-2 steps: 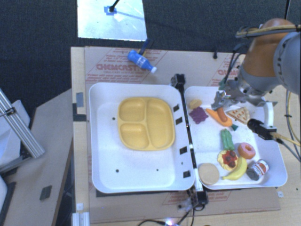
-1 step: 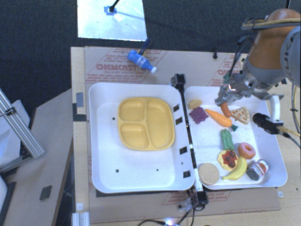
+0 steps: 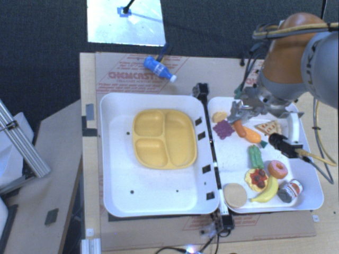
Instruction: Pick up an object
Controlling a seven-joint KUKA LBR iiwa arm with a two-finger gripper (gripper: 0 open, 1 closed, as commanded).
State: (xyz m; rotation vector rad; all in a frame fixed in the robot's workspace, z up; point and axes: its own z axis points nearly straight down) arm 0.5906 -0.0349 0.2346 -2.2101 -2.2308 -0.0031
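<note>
Yellow moulded plastic tray with three compartments sits alone in the left white bin, irrelevant to the grasp. Further right, purple toy grape bunch and orange toy carrot lie just beneath the two-finger gripper; cannot tell its grip state. Best lowered straight, centred over the carrot, clear of the crowding green toy cucumber and frosted toy doughnut.

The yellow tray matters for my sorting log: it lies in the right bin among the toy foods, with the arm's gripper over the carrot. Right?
Not quite. The camera view shows the yellow tray in the left bin, by itself. The toy foods lie in the right bin, where the gripper is over the carrot.
</note>
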